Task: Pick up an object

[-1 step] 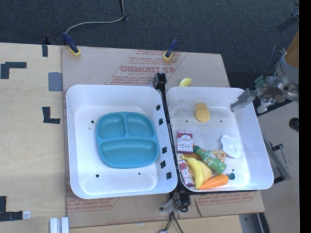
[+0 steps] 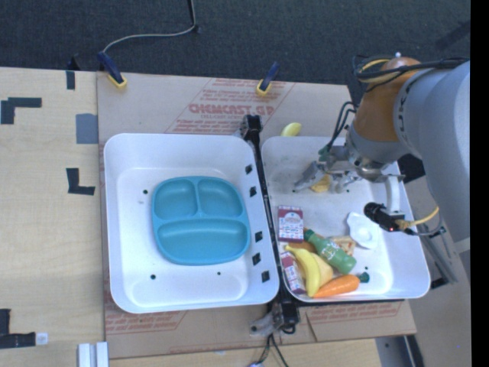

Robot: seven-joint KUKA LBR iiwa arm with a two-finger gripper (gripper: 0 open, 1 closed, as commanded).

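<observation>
My gripper [image 2: 324,179] is low in the back half of the right bin [image 2: 412,277], reaching in from the right. Its fingers are spread open, one tip at the left [image 2: 305,180] and one further right. A small yellow piece [image 2: 322,184] lies on the bin floor between them, and I cannot tell if they touch it. Toward the front of the bin lie a red and white carton [image 2: 290,222], a green bottle [image 2: 333,251], a banana [image 2: 306,266], an orange carrot [image 2: 337,285] and a white lump [image 2: 363,229].
The left bin [image 2: 122,281] bears a blue divided plate [image 2: 202,219]. A black divider with clips [image 2: 258,205] runs between the bins. A yellow object [image 2: 290,129] sits just beyond the right bin's back rim. The arm's grey body [image 2: 443,121] overhangs the right side.
</observation>
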